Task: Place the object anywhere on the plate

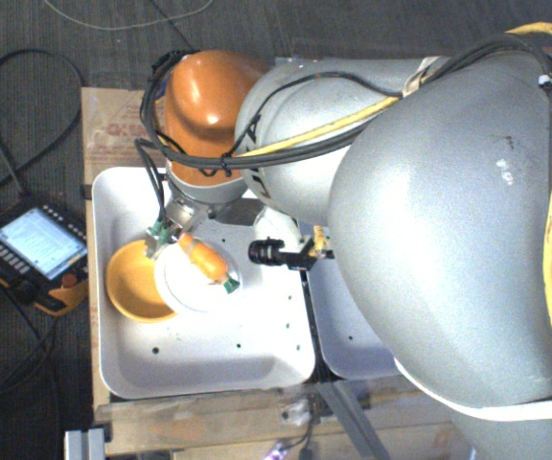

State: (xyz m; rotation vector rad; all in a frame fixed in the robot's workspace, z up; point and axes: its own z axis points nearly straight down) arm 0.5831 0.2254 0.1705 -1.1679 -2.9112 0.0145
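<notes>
An orange toy carrot (207,261) with a green tip lies slantwise on a round white plate (182,293) in the left bin (209,357). The plate overlaps a yellow bowl (132,284) at its left. My gripper (169,226) hangs below the orange wrist band (204,99), just up and left of the carrot's upper end, close to it or touching it. The wrist housing hides the gripper's tips, and I cannot tell whether the carrot is between them.
The big grey arm (448,209) covers most of the right bin (348,348). A black cylinder (268,252) juts out from the arm over the left bin's right side. A teach pendant (32,247) lies on the floor to the left.
</notes>
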